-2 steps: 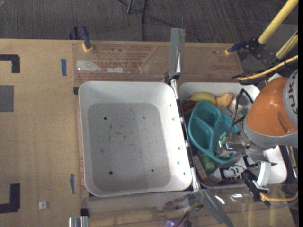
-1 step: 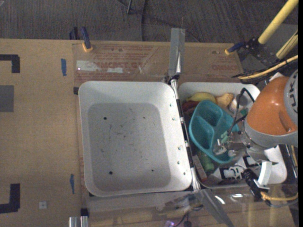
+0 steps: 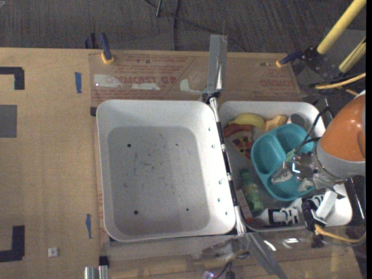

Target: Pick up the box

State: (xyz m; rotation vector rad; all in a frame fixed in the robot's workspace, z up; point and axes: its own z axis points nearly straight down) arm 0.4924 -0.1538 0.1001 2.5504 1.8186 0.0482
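The gripper (image 3: 297,175) hangs low over the right bin (image 3: 302,106), just above a teal plastic tray (image 3: 273,156), and I cannot tell if it is holding anything or not. The arm (image 3: 347,138) behind it is round and smooth, grey with a bright orange band. The teal tray is shiny, with curved walls that split it into parts. The box (image 3: 239,137) lies flat at the left side of the right bin, just beside the tray. It is a small red box with pictures on top, and it looks like thin card. A yellow banana (image 3: 249,120) lies behind it. A green bottle (image 3: 251,192) lies in front of it. The left bin (image 3: 157,112) is smooth white plastic with rounded corners.
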